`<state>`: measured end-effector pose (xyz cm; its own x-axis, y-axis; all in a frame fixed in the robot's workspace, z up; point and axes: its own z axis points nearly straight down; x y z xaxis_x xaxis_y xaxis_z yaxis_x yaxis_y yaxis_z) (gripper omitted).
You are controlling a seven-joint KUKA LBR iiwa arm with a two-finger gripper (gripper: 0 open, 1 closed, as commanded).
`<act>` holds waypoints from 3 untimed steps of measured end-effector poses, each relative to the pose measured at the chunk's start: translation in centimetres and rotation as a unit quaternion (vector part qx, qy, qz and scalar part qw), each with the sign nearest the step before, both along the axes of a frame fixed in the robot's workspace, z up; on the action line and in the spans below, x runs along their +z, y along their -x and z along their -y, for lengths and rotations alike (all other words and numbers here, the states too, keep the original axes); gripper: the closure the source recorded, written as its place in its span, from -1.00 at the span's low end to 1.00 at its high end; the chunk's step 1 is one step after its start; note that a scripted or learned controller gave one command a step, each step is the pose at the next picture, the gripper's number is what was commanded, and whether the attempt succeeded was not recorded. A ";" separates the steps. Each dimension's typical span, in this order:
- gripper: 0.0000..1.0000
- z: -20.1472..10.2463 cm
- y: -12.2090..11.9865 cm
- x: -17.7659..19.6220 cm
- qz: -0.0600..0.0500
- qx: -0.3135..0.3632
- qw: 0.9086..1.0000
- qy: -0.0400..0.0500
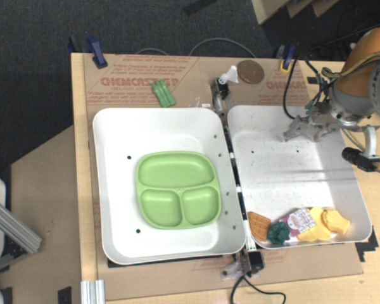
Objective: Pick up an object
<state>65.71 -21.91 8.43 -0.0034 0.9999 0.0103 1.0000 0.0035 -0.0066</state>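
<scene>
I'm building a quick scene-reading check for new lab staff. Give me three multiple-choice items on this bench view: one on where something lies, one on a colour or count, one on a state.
1. Where does the pile of small toy items lie?
A. On the green tray
B. In the near end of the right bin
C. On the cardboard behind the bins

2. How many compartments does the green tray have?
A. Two
B. Three
C. Five

3. How does the gripper stand relative to the pile?
A. Pressed into the pile
B. Over the left bin
C. Over the far end of the right bin, apart from the pile

Answers:
1 B: the items crowd the right bin's near edge.
2 B: one long section sits above two smaller ones.
3 C: the gripper hangs near the bin's far wall, with bare floor between it and the pile.
</scene>
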 end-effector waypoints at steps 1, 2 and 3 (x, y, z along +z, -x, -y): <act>-1.00 0.5 -1.1 4.1 0.007 -0.001 1.000 0.006; -1.00 0.1 1.3 0.0 0.002 -0.001 1.000 0.002; -1.00 0.5 -1.2 8.7 0.009 -0.001 1.000 0.007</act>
